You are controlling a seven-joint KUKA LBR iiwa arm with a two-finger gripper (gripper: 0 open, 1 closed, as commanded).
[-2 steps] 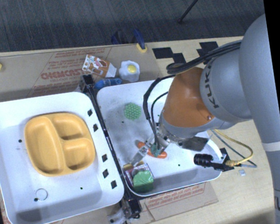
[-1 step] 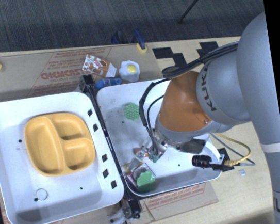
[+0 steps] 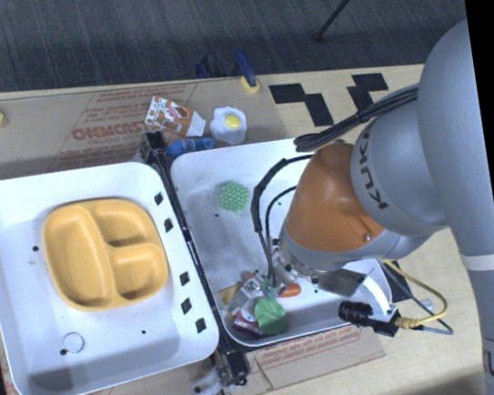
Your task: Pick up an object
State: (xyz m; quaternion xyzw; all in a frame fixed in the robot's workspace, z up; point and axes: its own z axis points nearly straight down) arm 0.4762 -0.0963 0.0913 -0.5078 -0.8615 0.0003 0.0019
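My gripper (image 3: 272,287) reaches down into the near part of the right bin (image 3: 201,210), under the orange wrist band. It sits directly over a small heap of objects at the bin's front edge: a green piece (image 3: 269,314), a small orange-red piece (image 3: 290,291) and a yellowish bit (image 3: 230,293). A green round ball-like object (image 3: 234,195) lies apart in the upper middle of the same bin. The arm's body hides the right half of this bin.
The left bin (image 3: 5,274) holds a yellow divided tray (image 3: 105,251). Behind the bins on the cardboard lie a printed packet (image 3: 166,114), a blue item (image 3: 190,145) and a yellow-white object (image 3: 230,124). Cables trail at the front right.
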